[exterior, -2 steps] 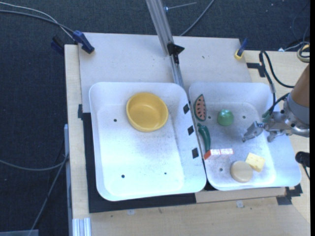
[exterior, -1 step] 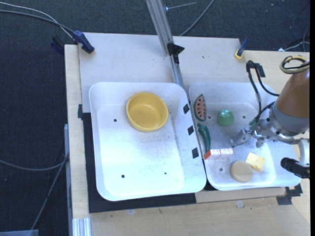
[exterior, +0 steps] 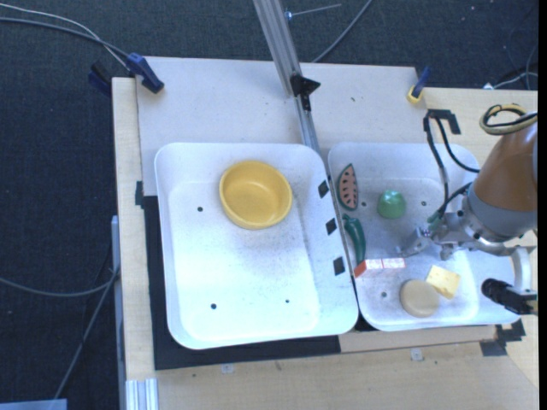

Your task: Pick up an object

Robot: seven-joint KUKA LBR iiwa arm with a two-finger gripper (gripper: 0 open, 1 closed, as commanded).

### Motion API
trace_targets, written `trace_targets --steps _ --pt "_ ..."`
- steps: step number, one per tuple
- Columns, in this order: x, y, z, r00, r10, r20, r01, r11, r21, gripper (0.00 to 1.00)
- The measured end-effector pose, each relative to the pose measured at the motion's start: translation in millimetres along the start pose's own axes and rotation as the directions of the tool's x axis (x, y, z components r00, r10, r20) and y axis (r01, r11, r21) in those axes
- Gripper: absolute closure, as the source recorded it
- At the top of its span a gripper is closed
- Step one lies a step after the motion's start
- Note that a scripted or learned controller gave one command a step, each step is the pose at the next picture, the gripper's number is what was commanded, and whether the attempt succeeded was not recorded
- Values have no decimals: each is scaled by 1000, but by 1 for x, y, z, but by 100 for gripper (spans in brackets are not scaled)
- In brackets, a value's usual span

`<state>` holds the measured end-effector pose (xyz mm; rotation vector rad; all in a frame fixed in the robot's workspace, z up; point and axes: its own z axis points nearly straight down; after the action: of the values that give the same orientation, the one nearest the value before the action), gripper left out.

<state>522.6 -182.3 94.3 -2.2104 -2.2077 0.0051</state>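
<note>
A pale wooden tabletop [exterior: 128, 229] carries two shallow white plastic bins side by side. The left bin [exterior: 248, 314] holds a round yellow plastic bowl [exterior: 255, 194], upright, in its far half; the rest of that bin's floor is speckled with dark grit. A slim metal pole [exterior: 278, 37] slants down from the top edge toward the seam between the bins.

In the right bin [exterior: 376, 165], near its left wall, lies a watermelon-slice toy [exterior: 346, 186], red with a green rind, and just below it a dark green pepper-shaped toy [exterior: 355, 237]. A small red-and-white flat stick [exterior: 379, 266] lies near the pepper's lower end. Farther right sits a small green ball-like object [exterior: 391, 203]. Toward the near edge, a round tan disc [exterior: 420, 298] touches a pale yellow cheese-like wedge [exterior: 444, 281].

The gripper [exterior: 425, 237] hangs low over the right bin's floor, between the green ball and the yellow wedge; whether it is released or clenched cannot be told, and nothing is visibly held.
</note>
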Motion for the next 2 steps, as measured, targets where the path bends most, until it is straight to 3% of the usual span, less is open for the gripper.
trace_targets --steps 1,2 --pt "0 2 -13 1000 -1 0 1 1000 -5 100" --pt "10 1 -64 1000 -3 11 4 1000 -22 100"
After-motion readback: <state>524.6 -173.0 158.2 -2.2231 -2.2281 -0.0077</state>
